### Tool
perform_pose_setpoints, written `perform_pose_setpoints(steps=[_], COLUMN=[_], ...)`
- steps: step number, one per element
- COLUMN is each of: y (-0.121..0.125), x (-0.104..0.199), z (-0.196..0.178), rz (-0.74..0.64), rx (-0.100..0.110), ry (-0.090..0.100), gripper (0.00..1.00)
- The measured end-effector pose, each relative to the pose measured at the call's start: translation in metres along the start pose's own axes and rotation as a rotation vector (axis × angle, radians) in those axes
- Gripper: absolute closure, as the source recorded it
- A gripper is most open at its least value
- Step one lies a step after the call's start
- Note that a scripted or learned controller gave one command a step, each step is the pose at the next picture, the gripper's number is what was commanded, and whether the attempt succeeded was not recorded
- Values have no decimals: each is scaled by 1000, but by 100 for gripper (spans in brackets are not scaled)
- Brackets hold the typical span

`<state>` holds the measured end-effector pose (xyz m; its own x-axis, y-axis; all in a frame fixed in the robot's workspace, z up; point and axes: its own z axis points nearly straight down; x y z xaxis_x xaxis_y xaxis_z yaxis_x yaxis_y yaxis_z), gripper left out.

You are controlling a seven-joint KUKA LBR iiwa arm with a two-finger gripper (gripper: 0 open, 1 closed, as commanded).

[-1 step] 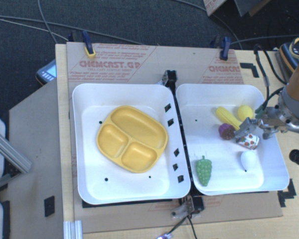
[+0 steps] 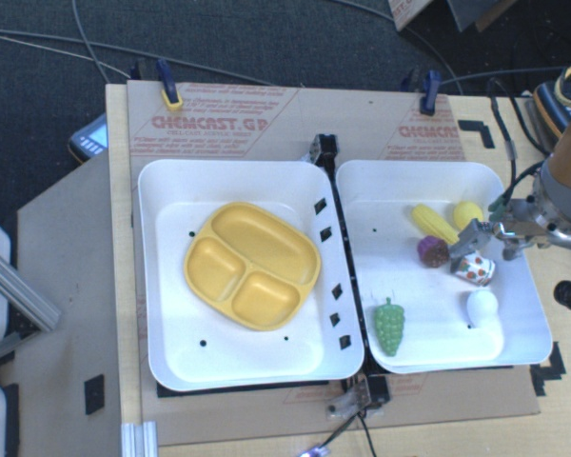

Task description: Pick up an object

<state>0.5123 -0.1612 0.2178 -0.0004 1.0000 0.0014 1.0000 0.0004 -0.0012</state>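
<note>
gripper (image 2: 483,241) low in right bin (image 2: 400,346), fingers spread, nothing clamped. patterned cup (image 2: 475,269) just below fingertips, touching or nearly so. purple plum (image 2: 432,250) beside cup, left; white egg (image 2: 482,305) below cup; green grapes (image 2: 389,327) well left of cup.
</note>
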Motion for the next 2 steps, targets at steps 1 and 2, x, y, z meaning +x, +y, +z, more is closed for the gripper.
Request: perform_pose_setpoints(steps=[1, 2], y=[-6, -13], x=[3, 11], z=[62, 120], rz=[1, 0], rx=[6, 7], ry=[2, 3], gripper=[0, 0])
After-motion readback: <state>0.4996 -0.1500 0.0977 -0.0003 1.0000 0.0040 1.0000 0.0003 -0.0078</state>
